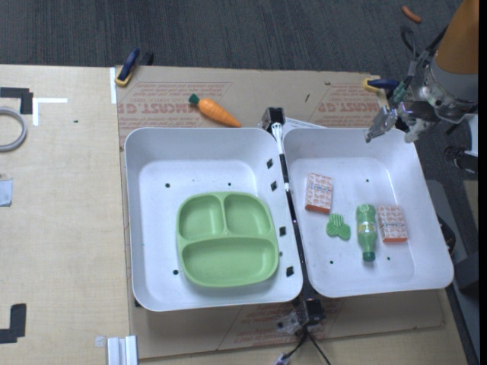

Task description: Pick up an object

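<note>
We see the hand (396, 124) above the right bin's (426, 280) far edge, fingers spread, gripping nothing; green bottle (367, 231) lies inside it.

We take this for a robotics lab or test bench, not a home. We see two shallow white bins (144, 204) clipped side by side on sheets of printed cardboard (319, 101) at the centre of the frame, laid over a pale wooden bench (61, 234) marked with black tape corners at the left edge. Clamps (127, 65) pin the cardboard at the upper left. The things in and near the bins are toys: a plastic carrot (215, 111), a green divided plate (227, 239), a small green bottle (367, 232), little printed boxes (319, 192). Dark carpet (243, 17) runs along the top, and cables (304, 333) trail at the bottom centre.
</note>
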{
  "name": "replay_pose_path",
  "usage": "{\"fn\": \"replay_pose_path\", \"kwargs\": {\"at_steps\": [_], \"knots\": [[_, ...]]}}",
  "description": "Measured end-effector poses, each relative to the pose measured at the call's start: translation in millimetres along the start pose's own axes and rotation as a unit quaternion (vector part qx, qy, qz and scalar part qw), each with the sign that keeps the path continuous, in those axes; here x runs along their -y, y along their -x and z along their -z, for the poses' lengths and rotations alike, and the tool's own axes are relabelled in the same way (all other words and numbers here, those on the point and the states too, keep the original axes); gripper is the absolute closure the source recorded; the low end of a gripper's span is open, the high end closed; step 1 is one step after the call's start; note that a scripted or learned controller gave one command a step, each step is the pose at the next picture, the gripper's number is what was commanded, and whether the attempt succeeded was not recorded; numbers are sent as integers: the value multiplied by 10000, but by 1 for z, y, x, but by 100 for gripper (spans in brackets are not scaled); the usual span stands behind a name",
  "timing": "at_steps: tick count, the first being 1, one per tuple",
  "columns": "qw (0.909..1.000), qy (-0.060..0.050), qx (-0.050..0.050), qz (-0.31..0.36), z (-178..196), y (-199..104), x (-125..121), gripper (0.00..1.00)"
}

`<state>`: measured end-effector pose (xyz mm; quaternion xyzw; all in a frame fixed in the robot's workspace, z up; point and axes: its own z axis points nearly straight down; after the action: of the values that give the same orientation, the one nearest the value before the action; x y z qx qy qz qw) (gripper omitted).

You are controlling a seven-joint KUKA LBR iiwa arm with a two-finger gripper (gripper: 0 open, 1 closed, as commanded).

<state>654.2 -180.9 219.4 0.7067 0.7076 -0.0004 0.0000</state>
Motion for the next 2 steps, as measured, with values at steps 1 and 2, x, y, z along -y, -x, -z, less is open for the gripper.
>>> {"fn": "replay_pose_path", "kwargs": {"at_steps": [1, 2], "knots": [[9968, 4, 0, 805, -88, -2, 82, 0], [9868, 78, 30, 1620, -121, 28, 138, 0]]}}
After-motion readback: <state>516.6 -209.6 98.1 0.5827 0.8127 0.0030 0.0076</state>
